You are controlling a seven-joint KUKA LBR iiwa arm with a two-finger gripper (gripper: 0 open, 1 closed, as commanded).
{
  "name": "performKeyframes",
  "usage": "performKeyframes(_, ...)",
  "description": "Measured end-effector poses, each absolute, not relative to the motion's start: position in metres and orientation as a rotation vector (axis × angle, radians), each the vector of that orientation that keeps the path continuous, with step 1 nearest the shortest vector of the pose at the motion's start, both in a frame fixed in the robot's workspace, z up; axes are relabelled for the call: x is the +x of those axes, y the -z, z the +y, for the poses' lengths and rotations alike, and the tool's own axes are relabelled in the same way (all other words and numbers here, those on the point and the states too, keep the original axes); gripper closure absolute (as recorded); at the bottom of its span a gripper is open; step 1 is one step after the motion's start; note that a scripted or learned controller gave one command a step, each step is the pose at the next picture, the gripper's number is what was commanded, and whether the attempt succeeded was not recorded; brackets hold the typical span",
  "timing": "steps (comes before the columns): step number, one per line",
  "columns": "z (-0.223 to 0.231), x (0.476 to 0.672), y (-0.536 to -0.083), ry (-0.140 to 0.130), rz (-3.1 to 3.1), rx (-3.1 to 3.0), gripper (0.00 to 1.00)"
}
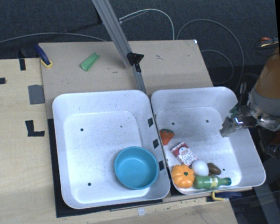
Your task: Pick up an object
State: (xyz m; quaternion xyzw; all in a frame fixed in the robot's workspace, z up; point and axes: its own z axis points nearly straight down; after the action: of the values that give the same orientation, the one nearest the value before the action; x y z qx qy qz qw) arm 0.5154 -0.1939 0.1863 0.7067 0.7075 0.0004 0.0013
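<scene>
White egg (200,167) sits touching the pumpkin (183,176) and bottle (211,181); the tool (228,126), its opening impossible to tell, may knock neighbours aside.

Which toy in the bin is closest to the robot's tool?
The small brown toy in the right bin looks closest to the tool. It lies at the right end of the pile, beside the white egg; the orange pumpkin lies farther left.

A robotics lab is indicated: two white bins (104,100) are set side by side on a plywood bench (12,116) marked with black tape, loose cables (186,28) are trailed across dark carpet at the top, and a metal mounting pole (114,27) is fixed at upper centre.
</scene>
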Motion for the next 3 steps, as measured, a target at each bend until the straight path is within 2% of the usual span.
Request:
performKeyframes(1,-0.194,0.516,-0.207,-0.001,2.222,2.219,1.00)
performKeyframes(3,-0.089,0.507,-0.193,0.002,2.231,2.217,1.00)
